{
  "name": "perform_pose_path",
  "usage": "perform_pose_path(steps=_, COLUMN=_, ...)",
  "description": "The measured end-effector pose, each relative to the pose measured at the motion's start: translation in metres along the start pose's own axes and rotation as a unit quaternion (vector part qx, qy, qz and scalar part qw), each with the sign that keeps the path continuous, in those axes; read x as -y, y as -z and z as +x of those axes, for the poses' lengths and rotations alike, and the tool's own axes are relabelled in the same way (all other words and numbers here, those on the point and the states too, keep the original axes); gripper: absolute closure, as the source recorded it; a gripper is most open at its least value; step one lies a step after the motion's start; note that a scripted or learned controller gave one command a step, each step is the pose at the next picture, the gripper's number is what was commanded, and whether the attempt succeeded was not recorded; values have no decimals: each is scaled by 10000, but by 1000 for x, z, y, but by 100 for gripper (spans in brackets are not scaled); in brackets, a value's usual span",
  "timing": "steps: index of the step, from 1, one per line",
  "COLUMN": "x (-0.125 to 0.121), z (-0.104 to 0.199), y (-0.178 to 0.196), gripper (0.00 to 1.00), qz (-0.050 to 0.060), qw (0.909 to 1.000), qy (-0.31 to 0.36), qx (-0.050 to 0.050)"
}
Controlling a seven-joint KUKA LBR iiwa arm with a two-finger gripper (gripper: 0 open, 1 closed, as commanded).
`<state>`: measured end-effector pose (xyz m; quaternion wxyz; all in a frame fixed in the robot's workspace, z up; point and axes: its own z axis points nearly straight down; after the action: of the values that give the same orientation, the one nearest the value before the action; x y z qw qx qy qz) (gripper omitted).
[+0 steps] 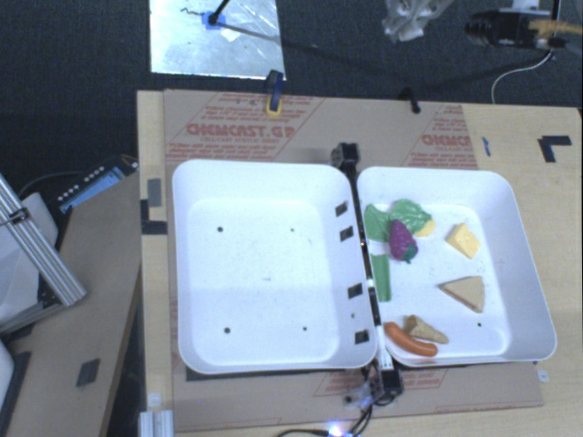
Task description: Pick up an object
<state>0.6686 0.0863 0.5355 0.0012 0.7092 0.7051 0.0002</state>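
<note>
The right bin (510,244) holds several toy foods. A purple piece (402,239) lies on a green leafy piece (409,213) near the bin's left wall. A green strip (379,267) runs along that wall. A yellow cheese wedge (463,240) sits toward the right, with a tan triangular slice (465,292) below it. An orange sausage (410,340) and a small brown piece (426,330) lie at the front. My gripper (407,12) hangs at the top of the view, high above and behind the bins, blurred.
The left bin (264,262) stands beside the right one, joined by black clips (351,235). Both rest on a cardboard sheet (364,121). A silver sheet (214,25) lies at the back left, and a metal frame (36,253) stands at the far left.
</note>
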Motion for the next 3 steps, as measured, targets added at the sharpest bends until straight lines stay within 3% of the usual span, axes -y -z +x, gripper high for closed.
perform_pose_path(steps=1, x=30, z=145, y=0, gripper=100, qz=0, qw=9999, qy=112, qx=-28)
perform_pose_path(steps=2, x=-1, z=77, y=-59, gripper=100, qz=23, qw=10000, qy=9, qx=4)
perform_pose_path(steps=3, x=1, z=108, y=-11, gripper=100, qz=-19, qw=10000, qy=56, qx=-17)
